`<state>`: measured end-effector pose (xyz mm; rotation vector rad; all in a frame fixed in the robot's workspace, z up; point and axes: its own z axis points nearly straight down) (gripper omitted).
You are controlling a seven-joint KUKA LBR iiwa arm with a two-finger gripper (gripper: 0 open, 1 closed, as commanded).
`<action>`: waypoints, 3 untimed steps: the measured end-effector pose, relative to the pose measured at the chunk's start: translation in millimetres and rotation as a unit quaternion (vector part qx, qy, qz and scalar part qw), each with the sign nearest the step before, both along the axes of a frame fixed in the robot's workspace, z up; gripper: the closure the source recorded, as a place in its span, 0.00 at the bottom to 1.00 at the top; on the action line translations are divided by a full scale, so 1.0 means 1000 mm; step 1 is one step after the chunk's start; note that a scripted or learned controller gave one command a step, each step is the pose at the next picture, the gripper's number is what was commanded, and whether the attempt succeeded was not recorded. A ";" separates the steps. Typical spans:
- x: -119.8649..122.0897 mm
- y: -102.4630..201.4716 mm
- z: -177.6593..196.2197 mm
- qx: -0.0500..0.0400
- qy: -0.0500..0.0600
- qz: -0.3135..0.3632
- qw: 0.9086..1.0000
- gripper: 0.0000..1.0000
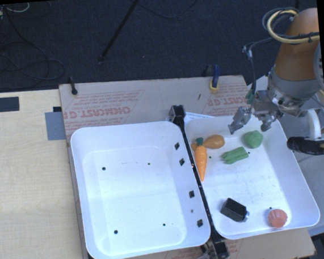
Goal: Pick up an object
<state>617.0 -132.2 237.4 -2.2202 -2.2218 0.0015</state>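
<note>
Two-finger gripper (252, 122) hanging over the far edge of the right shallow white plastic bin (296, 190), fingers (236, 123) spread apart, nothing between them. Grey arm with orange band (303, 24) reaching in from the right, above the gripper.

Rounded green lump (253, 139) just below the gripper, near but apart from the fingertips. Elongated green vegetable-shaped piece (234, 156) below and slightly left of the gripper, lying flat on the bin floor. Orange-yellow oval piece (214, 142) left of the gripper, touching or nearly touching the top of an orange toy carrot with green stem (201, 160); carrot lying lengthwise against the bin's left wall. Small black block (234, 210) well below the gripper, toward the near end of the bin, tilted. Pinkish-red ball (277, 218) in the near right corner, well apart from the gripper.

Left shallow white plastic bin (91, 161) far to the gripper's left, joined to the right bin along a black clipped seam (190, 174).

Brown cardboard sheet (119, 99) under both bins, printed with red lettering seen upside down: "CHEMCRZT, CO" or similar left of the gripper, letters not sharp enough to confirm; a second, partly covered print just left of the gripper, unreadable. Blue and yellow clamp (213, 77) on the far cardboard edge, above and left of the gripper.
</note>
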 end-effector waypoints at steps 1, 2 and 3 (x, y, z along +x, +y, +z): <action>-0.017 0.035 0.202 -0.001 -0.009 0.002 1.000 0.00; -0.068 0.100 0.303 0.001 -0.005 0.004 1.000 0.00; -0.055 0.209 0.299 0.001 0.001 0.006 1.000 0.00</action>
